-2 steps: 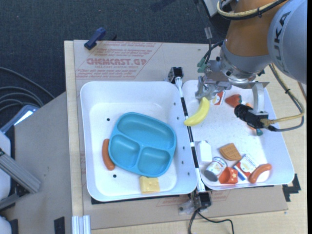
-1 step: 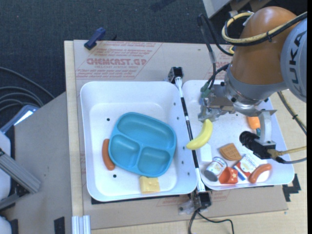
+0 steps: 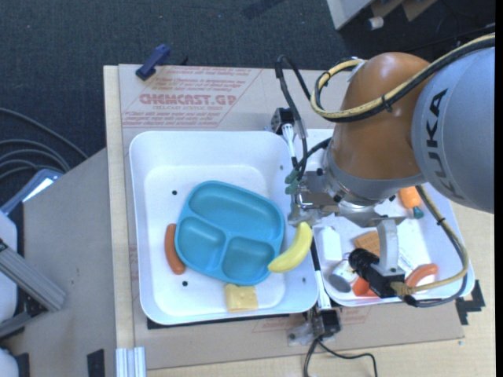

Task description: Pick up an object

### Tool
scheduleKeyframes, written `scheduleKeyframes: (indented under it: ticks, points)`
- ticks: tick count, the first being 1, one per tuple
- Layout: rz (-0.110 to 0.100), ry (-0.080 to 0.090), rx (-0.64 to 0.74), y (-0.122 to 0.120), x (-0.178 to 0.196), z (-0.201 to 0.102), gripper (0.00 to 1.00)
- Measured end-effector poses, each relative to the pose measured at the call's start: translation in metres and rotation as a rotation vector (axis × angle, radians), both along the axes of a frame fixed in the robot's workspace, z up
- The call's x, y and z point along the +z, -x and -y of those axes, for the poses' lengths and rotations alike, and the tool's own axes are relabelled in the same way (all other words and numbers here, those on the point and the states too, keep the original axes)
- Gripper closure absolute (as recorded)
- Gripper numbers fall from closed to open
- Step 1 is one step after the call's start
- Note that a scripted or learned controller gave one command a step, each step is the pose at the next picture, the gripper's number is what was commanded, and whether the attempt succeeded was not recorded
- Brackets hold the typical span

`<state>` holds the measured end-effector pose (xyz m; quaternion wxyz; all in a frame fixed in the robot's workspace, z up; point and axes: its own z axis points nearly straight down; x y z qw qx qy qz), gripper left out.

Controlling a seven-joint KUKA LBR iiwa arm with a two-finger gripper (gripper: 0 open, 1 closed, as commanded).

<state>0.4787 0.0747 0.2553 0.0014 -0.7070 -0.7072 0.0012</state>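
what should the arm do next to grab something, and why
Probably shift toward the left bin and descend on the banana. It lies exposed at that bin's right edge, leaning on the blue divided plate, right beside the arm's wrist, which hangs over the divide between the bins.

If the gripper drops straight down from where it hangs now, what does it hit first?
Probably the banana: the gripper hangs just above its upper end, at the left bin's right wall. Depth is unclear from this slant, so it may meet the rim instead.
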Motion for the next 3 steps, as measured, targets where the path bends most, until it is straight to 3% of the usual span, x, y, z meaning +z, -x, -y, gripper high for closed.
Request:
scheduleKeyframes:
  ticks: [1,3]
  points:
    - [0.003,0.000,0.001,0.000,0.004,-0.070,1.00]
    - [0.003,0.000,0.001,0.000,0.001,-0.150,1.00]
